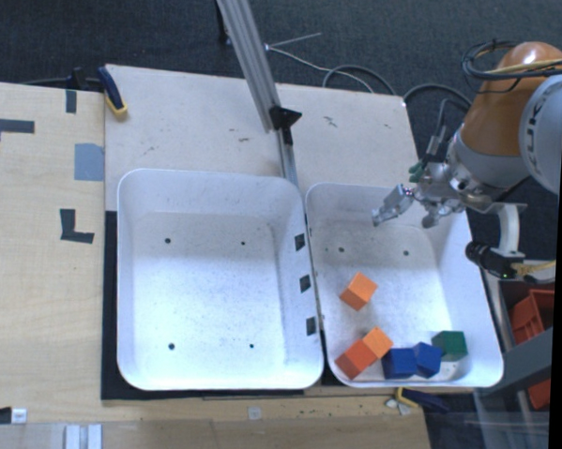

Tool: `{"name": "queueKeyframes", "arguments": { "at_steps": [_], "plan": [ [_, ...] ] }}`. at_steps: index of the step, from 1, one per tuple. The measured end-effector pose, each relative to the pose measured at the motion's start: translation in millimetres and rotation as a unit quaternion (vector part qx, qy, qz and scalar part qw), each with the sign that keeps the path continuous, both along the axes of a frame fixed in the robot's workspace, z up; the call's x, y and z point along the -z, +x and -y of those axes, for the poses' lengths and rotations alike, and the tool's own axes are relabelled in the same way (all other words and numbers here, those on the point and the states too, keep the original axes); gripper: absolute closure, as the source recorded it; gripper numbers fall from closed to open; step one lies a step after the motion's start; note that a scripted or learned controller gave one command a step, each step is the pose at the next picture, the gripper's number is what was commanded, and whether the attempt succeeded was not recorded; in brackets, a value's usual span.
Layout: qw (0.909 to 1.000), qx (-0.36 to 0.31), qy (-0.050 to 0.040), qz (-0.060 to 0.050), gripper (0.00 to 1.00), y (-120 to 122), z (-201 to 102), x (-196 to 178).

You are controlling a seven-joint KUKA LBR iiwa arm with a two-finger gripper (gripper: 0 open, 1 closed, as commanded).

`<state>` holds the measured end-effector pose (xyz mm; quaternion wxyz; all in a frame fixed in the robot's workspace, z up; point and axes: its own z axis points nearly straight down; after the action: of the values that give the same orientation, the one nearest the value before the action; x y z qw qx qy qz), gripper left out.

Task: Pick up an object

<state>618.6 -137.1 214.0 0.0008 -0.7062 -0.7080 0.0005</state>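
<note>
A: Layout, big to small?
B: Left bin (212, 281) well off to gripper's (409, 205) left. Right bin (466, 275) under it; arm (503, 118) reaches in from right, gripper hangs over bin's far end.
A: Fingers?
B: Apart, nothing betw. them.
A: Targets?
B: Orange cube (358, 291) nearest, below gripper, alone, so prob. easiest grab. Orange block (363, 353), blue blocks (412, 360), green block (450, 344) crowd near wall; tight for fingers.
</note>
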Motion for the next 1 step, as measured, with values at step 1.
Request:
{"name": "queueKeyframes", "arguments": {
  "at_steps": [1],
  "plan": [
    [1.0000, 0.000, -0.0005, -0.001, 0.00, 5.5, -8.9, 13.7]
  ]
}}
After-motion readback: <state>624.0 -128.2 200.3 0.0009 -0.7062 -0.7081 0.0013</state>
